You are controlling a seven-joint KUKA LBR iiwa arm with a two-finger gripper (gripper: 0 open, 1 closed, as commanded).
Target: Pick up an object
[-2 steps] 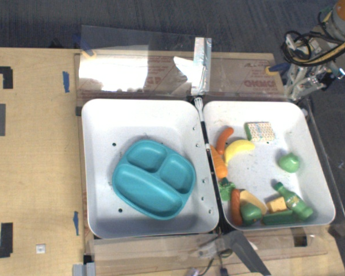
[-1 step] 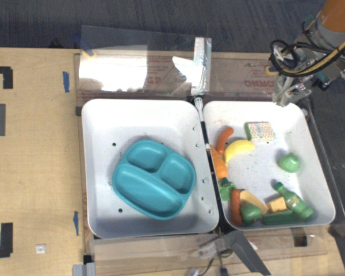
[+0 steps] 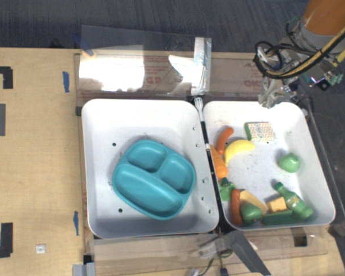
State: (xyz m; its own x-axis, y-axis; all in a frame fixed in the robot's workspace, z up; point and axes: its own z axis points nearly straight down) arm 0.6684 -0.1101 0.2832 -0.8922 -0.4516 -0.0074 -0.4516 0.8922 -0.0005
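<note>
The right bin (image 3: 319,154) holds several toy foods: a yellow lemon (image 3: 240,149), an orange carrot (image 3: 223,137), a speckled block (image 3: 260,131), a green ball (image 3: 288,163), and a green bottle (image 3: 292,204) lying by a yellow wedge (image 3: 253,199) at the front. My gripper (image 3: 274,96) hangs over the far rim of this bin, up and to the right of the speckled block, with nothing visibly held. Cables wrap the wrist above it.
The left bin (image 3: 98,131) carries a teal divided plate (image 3: 155,179). A second carrot (image 3: 218,165) and a red-orange piece (image 3: 236,207) lie along the divider between the bins. Shiny tape and cardboard sit behind the bins.
</note>
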